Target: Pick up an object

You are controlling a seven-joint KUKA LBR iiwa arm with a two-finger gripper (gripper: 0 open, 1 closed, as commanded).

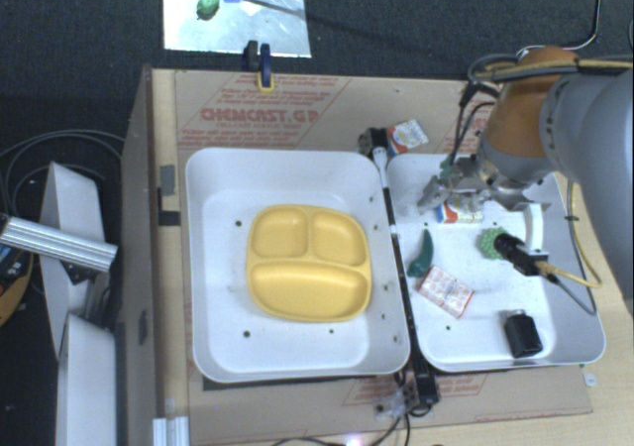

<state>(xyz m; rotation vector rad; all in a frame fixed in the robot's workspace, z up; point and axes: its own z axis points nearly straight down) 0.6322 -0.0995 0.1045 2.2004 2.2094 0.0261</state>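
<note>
The right bin (584,320) holds several small things. A dark green curved piece (423,251) lies near its left wall. A red-and-white packet (443,291) lies just below that piece. Toward the right sits a green fuzzy lump (489,241), and a black block (522,333) rests near the front right corner. My gripper (446,192) hangs low over the back of this bin, just above a small red-and-white scrap (453,213). I see nothing held in it.
The left bin (213,266) bears a yellow divided plate (306,262). A small packet (406,135) lies on the cardboard behind the bins. The grey arm (584,127) enters from the right, above the right bin's back edge.
</note>
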